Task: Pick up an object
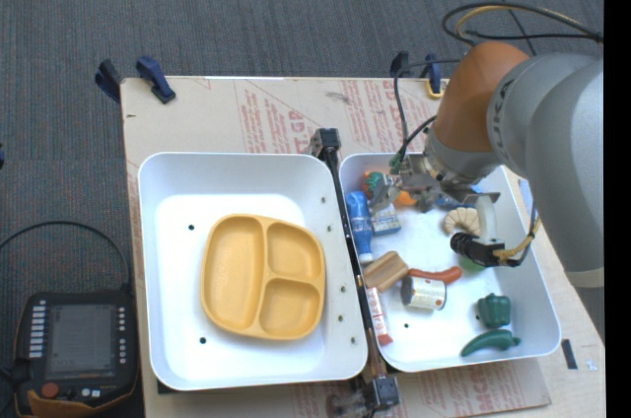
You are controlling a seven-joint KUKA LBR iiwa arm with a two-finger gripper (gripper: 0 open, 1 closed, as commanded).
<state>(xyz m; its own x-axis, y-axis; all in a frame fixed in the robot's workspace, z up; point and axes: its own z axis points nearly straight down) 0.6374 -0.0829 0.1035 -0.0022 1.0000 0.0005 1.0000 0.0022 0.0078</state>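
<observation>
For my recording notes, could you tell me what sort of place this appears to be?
Probably a robotics lab grasping bench: a large grey robot arm reaches over two shallow white plastic bins, a black handheld control pendant lies on grey carpet, and blue clamps pin down the cardboard-covered benchtop.

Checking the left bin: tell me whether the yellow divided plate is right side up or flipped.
Right side up: the yellow divided plate shows its three hollow compartments facing upward in the left bin.
</observation>
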